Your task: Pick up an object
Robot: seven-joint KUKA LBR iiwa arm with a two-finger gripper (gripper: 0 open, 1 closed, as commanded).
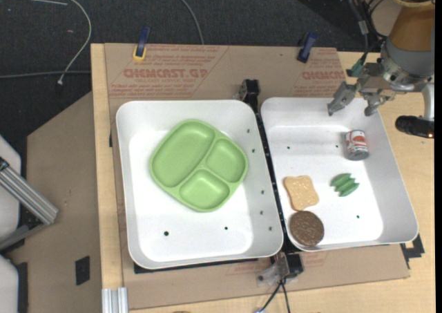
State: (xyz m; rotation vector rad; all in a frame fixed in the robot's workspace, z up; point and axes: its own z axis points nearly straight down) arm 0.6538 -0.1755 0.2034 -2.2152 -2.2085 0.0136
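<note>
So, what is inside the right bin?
In the right bin lie a small can, a green pod, a toast slice and a brown round patty. Whatever lies under them is covered.

Pincer [356, 103] (fingers spread) pointing down

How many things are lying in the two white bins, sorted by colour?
Green: 2, the divided plate and the pea pod
Brown or tan: 2, the toast slice and the round patty
Red and white: 1, the small can
Total: 5
</note>
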